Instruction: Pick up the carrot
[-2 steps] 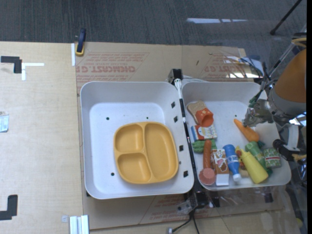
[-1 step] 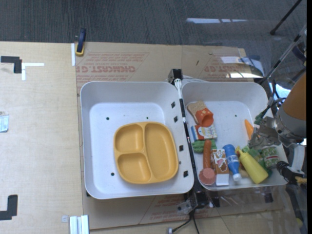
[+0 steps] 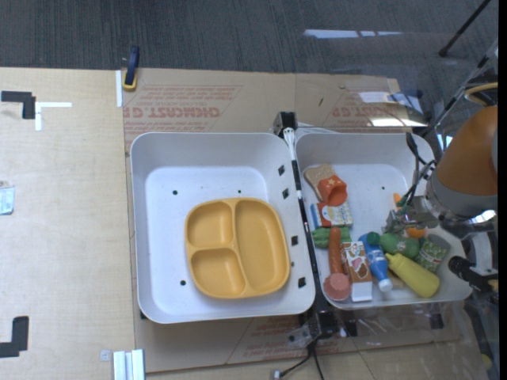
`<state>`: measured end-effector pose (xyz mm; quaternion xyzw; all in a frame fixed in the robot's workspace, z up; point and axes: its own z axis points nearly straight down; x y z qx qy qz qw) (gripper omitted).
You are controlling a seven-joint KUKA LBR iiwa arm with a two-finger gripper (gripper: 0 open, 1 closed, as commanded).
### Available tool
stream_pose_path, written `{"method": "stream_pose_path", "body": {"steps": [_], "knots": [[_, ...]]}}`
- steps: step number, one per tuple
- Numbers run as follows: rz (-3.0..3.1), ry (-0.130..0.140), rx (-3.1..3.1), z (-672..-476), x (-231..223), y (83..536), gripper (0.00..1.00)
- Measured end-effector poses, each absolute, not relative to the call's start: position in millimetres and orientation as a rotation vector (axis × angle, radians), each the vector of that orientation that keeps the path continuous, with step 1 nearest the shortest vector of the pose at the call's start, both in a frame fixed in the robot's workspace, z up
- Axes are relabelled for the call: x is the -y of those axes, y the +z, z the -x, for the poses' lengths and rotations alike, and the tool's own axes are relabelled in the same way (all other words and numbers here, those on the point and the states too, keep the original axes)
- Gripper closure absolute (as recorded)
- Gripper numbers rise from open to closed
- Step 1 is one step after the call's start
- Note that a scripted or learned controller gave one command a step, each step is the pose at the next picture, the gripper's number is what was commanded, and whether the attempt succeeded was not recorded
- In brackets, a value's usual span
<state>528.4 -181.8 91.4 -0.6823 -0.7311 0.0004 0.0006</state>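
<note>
Tool (image 3: 405, 218) sits low in the right bin (image 3: 372, 145), right of frame, over the green toys; its grip I cannot tell; the carrot (image 3: 335, 249) lies lower middle of that bin, beside the blue bottle (image 3: 377, 266); yellow plate (image 3: 236, 248) rests in the left bin (image 3: 158, 212).

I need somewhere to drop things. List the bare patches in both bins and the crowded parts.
Free: the left bin floor around the yellow divided plate, and the right bin back strip behind the orange cup. Crowded: the right bin's front half, around the carrot, yellow bottle and gripper.
</note>
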Motion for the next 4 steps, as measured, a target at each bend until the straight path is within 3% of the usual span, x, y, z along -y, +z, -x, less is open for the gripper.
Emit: {"method": "stream_pose_path", "body": {"steps": [1,2,3,4], "knots": [[2.333,0.002,2.105,-560.6,129,166,1.0],[1.969,0.002,2.454,-521.2,170,224,1.0],[1.376,-0.003,2.841,-512.2,184,96,1.0],[0.648,0.001,3.083,-481.2,223,93,1.0]]}}
